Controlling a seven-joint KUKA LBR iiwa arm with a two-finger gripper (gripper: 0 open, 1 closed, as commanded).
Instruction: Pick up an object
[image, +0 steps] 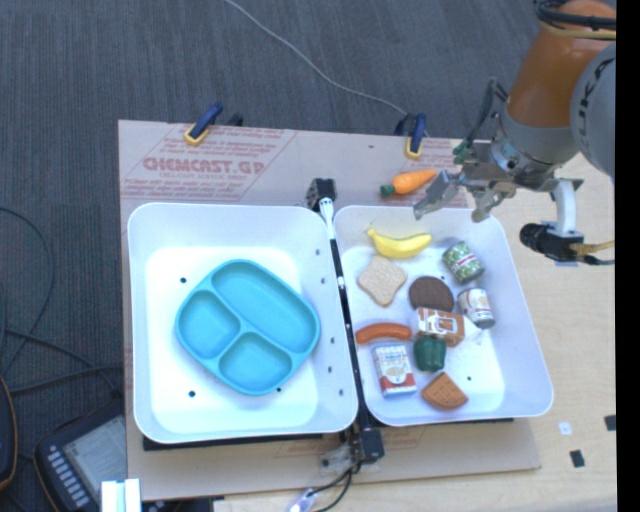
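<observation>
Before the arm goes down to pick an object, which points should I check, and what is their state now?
1. Hand holds nothing: ok, its open fingers have only air between them.
2. Hand is over the right bin: ok, above its far rim.
3. A free target is near: ok, the banana lies apart from the bread slice.
4. All objects are inside the bin: not ok, the carrot lies outside on the board.
5. Height of the hand above the bin: cannot tell.

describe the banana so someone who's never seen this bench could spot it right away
Look in the right bin, the one crowded with toy food. At its far edge, just above the slice of bread, lies the banana. It is the only bright yellow, curved piece there.
</observation>
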